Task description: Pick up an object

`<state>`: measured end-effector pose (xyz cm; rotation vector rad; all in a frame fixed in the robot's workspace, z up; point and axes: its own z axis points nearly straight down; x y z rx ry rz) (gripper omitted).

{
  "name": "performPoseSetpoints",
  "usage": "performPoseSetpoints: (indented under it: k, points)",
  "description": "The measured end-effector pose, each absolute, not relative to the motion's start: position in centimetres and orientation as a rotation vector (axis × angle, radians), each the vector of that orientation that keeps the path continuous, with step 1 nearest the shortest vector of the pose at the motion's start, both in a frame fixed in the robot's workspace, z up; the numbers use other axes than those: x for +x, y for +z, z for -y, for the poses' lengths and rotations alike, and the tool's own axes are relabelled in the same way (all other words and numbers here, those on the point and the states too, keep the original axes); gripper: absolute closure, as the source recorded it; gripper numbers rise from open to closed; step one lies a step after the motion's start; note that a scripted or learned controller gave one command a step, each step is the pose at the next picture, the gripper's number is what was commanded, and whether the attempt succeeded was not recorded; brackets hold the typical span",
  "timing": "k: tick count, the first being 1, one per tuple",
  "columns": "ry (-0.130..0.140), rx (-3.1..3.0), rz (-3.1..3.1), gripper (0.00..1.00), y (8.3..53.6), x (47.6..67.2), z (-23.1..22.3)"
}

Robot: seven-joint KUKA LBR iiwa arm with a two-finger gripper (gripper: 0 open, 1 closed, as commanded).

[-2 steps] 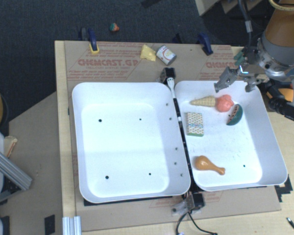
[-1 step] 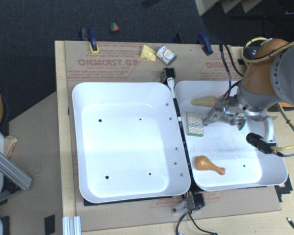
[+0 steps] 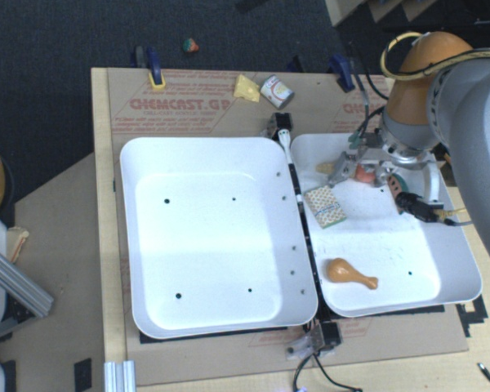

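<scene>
The right bin (image 3: 408,251) holds a checked square pad (image 3: 325,206) near its left wall. An orange-brown gourd-shaped toy (image 3: 349,273) lies toward its front. A small tan piece (image 3: 327,168) rests at the far left of that bin. My gripper (image 3: 363,168) is low over the bin's far end, below the orange band of the arm (image 3: 416,80). A small red object (image 3: 366,173) sits right at the gripper's tip; whether it is held is unclear. The pad lies a short way in front and to the left of the gripper.
The left bin (image 3: 204,227) stands beside the right one. On the cardboard behind the bins lie a yellow piece (image 3: 247,88) and a small white box (image 3: 276,91). Blue clamps (image 3: 155,65) grip the board's far edge. A black cable part (image 3: 416,207) hangs by the wrist.
</scene>
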<state>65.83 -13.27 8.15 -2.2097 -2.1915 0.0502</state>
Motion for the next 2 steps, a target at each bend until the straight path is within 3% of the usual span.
performPoseSetpoints:
  k: [1, 2]
  points:
    - [-0.02, -2.211, 2.241, 0.0, 19.3, 66.9, -0.6]
    - [-0.025, -2.227, 2.236, 0.0, 35.3, 66.9, -1.9]
